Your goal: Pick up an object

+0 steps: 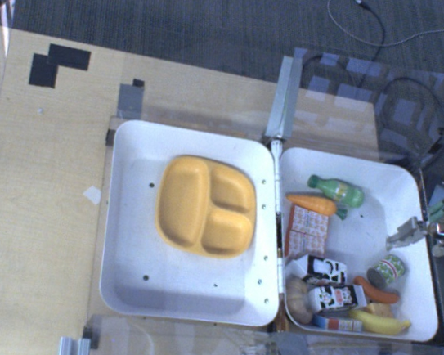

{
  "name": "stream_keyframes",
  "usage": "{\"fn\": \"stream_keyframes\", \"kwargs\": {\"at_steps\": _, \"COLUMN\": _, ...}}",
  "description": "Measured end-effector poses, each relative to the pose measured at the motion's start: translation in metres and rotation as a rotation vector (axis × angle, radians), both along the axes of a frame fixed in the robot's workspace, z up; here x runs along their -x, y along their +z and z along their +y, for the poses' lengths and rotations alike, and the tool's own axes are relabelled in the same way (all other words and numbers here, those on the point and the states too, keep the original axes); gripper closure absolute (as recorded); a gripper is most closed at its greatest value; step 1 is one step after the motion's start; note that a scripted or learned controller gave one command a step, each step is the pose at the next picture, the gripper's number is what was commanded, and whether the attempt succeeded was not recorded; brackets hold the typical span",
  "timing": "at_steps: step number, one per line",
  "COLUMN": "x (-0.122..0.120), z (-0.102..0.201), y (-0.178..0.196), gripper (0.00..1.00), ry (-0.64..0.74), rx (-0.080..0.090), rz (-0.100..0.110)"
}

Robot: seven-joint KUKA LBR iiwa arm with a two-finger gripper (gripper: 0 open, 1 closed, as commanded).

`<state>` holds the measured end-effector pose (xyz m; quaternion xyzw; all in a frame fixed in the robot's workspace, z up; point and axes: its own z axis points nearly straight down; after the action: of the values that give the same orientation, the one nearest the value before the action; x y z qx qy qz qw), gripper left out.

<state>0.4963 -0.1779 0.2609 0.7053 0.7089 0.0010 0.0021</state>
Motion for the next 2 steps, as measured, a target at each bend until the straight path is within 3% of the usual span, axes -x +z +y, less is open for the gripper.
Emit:
{"fn": "stream_keyframes", "kwargs": {"at_steps": 1, "x": 0.002, "z": 0.036, "y": -0.14, "gripper": 0.0, "ry": -0.029, "rx": 0.001, "rz": -0.019}}
{"fn": "stream_keyframes", "kwargs": {"at_steps": 2, "x": -0.029, "z": 0.079, "y": -0.165, "gripper": 0.0, "ry": 0.131, "rx": 0.007, "rz": -0.031}}
